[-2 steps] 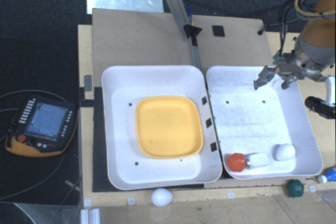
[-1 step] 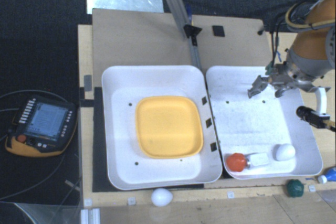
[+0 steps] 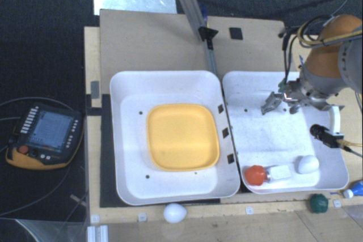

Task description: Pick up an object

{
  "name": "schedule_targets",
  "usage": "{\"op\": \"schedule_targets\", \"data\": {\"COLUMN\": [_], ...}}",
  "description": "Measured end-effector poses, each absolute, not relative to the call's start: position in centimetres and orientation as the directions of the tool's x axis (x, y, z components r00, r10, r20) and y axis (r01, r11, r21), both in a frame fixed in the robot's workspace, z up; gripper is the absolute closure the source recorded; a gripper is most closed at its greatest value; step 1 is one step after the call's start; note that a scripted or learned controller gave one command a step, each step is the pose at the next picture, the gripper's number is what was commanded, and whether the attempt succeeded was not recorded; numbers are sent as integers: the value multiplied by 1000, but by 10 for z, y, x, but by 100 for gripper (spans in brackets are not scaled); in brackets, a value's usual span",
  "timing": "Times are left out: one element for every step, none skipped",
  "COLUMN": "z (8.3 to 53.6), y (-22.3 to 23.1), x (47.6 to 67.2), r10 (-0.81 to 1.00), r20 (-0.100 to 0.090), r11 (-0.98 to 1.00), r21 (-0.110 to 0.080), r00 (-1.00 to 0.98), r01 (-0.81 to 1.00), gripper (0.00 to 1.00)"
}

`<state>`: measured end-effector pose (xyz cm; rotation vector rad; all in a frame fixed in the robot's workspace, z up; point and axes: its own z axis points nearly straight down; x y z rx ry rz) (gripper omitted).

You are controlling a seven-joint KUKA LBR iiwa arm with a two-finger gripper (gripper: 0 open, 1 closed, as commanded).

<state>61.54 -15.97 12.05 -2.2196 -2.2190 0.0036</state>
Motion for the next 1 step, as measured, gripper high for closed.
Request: {"op": "schedule_targets", "data": {"z": [89], "y": [-159], "x": [615], "r10": [1000], "r20": [0], "r11": [0], "r21": [-1], "r00": [0], "r01": [1000], "gripper": [0]}}
